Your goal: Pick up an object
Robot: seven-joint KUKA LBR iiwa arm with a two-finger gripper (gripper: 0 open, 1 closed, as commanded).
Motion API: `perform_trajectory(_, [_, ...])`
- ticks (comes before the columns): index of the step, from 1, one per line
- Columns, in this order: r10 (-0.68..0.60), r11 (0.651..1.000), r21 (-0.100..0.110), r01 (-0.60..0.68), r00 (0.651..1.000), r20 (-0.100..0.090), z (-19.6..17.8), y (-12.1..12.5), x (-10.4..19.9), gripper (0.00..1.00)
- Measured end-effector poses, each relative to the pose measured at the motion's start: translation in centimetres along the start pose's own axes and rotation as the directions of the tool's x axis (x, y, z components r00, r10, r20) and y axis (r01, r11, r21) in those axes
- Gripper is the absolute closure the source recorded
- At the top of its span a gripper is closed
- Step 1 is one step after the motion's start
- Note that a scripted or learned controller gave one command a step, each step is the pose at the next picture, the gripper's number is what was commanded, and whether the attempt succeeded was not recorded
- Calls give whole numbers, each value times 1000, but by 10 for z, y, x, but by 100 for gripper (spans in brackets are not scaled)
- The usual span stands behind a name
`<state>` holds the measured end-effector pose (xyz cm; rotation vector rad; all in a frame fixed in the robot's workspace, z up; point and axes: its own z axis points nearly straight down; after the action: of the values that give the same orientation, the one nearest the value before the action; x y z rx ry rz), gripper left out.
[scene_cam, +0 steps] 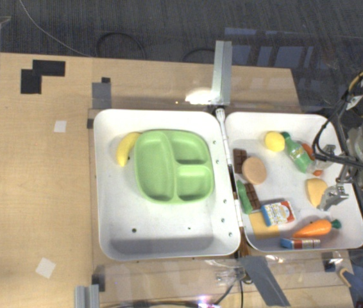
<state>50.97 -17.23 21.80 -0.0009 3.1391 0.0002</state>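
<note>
My gripper (333, 199) hangs low over the right side of the right bin (297, 122), just right of a pale yellow wedge (315, 190) and possibly touching it. An orange carrot (312, 228) lies just below the gripper. To its left is a small blue, white and red packet (278, 212). Further up the bin are a green bottle (298, 154), a yellow lemon (274, 141) and a round brown cookie (254, 170). Nothing is visibly held.
The left bin (162, 242) holds a green divided plate (172, 165) and a banana (126, 148). Dark chocolate bars (249, 197) lie by the right bin's left wall. A blue marker (294, 242) rests at its front edge. Black cables (326, 133) trail over its right rim.
</note>
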Motion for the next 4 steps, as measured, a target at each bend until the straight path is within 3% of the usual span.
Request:
perform_trajectory(1, [-103, 995, 2, 103, 995, 5, 123, -15, -11, 0])
perform_trajectory(2, [-244, 970, 4, 244, 970, 12, 131, 16, -120, 0])
perform_trajectory(3, [-240, 971, 3, 240, 971, 11, 131, 6, -118, 0])
perform_trajectory(4, [-178, 984, 3, 178, 984, 13, 128, 48, -56, 0])
